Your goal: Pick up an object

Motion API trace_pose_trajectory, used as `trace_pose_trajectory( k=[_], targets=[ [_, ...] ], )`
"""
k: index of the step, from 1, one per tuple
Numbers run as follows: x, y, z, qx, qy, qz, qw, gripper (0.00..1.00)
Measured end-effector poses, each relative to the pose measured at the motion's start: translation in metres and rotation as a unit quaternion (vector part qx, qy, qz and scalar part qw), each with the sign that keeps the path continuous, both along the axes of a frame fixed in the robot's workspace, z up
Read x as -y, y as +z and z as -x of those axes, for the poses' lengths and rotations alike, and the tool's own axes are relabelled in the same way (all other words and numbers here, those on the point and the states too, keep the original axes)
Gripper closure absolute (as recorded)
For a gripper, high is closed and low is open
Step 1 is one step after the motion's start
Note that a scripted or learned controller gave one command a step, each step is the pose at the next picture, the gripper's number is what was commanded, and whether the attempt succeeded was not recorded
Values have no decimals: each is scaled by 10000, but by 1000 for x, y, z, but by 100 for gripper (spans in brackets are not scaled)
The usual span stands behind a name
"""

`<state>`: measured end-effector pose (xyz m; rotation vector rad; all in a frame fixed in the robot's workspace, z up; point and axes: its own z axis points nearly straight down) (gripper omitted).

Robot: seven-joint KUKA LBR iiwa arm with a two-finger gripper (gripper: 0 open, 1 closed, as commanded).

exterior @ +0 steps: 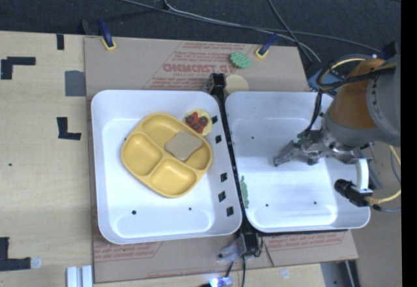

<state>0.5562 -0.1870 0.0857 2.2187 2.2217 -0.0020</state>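
- We see the bench, a pale wooden surface carrying a cardboard sheet on which the two bins sit side by side, touching along a dark divider.
- The left bin holds everything we could pick; the right bin has the arm over it.
- The arm, grey with its orange band, reaches in from the right and hangs above the right bin's upper right part.
- The yellow divided plate lies in the left bin, tilted like a diamond, toward its upper middle.
- The gripper points left over the right bin's middle; we cannot tell how it is set, since its tip reads as one dark wedge from this angle.
- A tan square block rests in the plate's right compartment.
- A small red and dark object lies just beside the plate's upper right edge, near the divider.
- Our judgement: the gripper is well apart from any object, so a descent here would meet bare bin floor.
- Crossing over risks clipping the raised divider; the plate is wide and shallow, so pinching its rim could tip it and spill the block, while the flat block itself may slip away.
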Motion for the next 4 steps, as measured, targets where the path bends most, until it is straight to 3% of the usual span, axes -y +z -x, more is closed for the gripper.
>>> trace_pose_trajectory(
  k=[1, 3, 4],
  targets=[
    [1, 11, -1, 22, 3, 16, 10000, 100],
    [-6, 118, 1, 18, 1, -4, 10000, 100],
    [-61, 112, -8, -4, 25, -17, 10000, 100]
  ],
)
